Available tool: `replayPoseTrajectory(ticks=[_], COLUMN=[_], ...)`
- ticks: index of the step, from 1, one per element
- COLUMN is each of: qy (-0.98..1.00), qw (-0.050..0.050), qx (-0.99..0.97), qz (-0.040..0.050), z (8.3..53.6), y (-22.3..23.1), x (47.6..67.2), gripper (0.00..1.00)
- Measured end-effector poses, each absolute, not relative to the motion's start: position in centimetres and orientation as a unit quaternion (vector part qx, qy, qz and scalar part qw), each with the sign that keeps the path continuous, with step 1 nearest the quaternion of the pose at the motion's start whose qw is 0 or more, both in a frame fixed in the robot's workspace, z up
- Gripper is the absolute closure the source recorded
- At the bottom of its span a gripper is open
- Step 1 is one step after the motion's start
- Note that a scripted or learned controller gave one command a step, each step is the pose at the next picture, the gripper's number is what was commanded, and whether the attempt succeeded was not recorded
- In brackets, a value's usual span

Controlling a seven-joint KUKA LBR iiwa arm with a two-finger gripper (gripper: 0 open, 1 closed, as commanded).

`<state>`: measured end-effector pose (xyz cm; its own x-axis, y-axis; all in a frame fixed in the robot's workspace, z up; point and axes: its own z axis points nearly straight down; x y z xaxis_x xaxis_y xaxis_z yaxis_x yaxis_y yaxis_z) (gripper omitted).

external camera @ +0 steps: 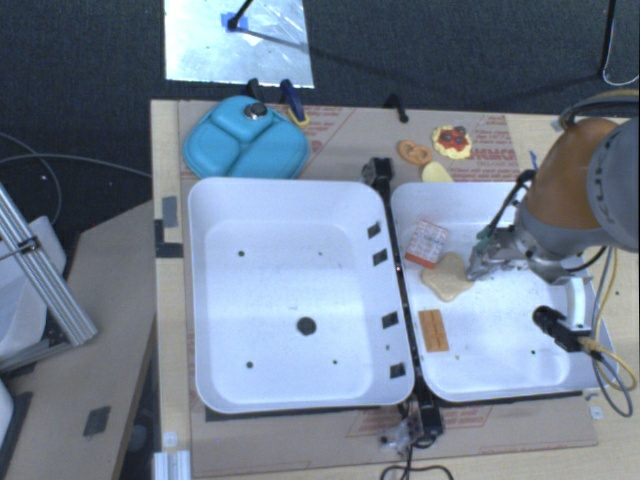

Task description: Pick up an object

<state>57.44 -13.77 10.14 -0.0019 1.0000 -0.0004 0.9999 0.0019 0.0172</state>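
From the overhead camera, two white bins sit side by side, the right bin (500,373) holding three objects — a patterned packet (426,241), a tan slab (446,278) and an orange bar (433,329) — with the gripper (480,265) touching the slab's right edge, its opening impossible to tell.

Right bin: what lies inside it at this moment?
In the right bin lie a red-and-white checked packet, a pale tan bread-like piece and an orange wafer. The pincer sits at the tan piece's right edge, and the arm covers the bin's far right part.
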Motion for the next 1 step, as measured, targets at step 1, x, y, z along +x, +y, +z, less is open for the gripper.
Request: replayPoseTrajectory(ticks=[1], qy=[0.708], qw=[0.007], qx=[0.707], qz=[0.0049], z=[8.99], y=[-15.57], x=[56.35], gripper=[1.0])
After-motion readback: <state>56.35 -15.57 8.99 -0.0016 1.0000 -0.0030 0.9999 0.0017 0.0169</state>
